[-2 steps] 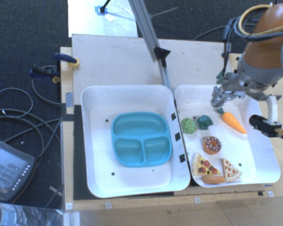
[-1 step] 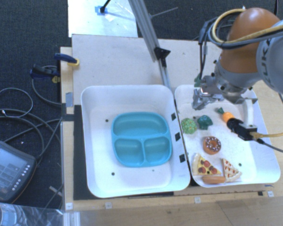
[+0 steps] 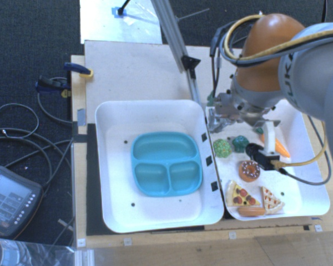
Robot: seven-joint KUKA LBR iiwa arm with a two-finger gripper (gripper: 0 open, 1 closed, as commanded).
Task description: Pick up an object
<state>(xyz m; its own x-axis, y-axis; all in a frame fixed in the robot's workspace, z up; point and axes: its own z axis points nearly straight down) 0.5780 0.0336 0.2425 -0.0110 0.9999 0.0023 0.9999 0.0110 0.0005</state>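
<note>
Lighting even and bright, overhead. White bins [image 3: 155, 115] slightly overexposed. Soft shadow under the arm [image 3: 299, 65]. Focus mildly soft throughout; dark floor [image 3: 28, 37] underexposed.

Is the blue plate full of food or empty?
Empty. The blue divided plate in the left bin shows bare compartments, while the toy donut and pizza slices lie in the right bin.

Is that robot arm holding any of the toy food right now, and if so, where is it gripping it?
It cannot be told: the gripper sits at the right bin's upper left, above the green toys.
</note>
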